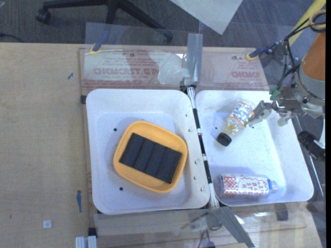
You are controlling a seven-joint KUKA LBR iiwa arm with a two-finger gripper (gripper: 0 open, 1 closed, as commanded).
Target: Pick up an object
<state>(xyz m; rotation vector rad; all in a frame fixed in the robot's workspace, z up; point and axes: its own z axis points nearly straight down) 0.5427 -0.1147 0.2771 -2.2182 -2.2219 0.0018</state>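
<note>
A small clear bottle (235, 120) with a black cap lies tilted in the upper part of the right bin (289, 154). A red-and-white patterned tube (247, 185) lies flat along that bin's near edge. A yellow dish with a black ridged pad (150, 155) rests in the left bin (103, 118). My gripper (270, 116) hangs over the right bin's upper right, just right of the small bottle. It is open, with one fingertip (257, 115) close beside the bottle's base. Nothing sits between the fingers.
A raised divider (199, 138) separates the two bins. Clear plastic sheeting and a grey post (194, 61) stand behind them. Cables (289, 45) trail near the arm at the right. Bare wooden bench (41, 138) lies to the left.
</note>
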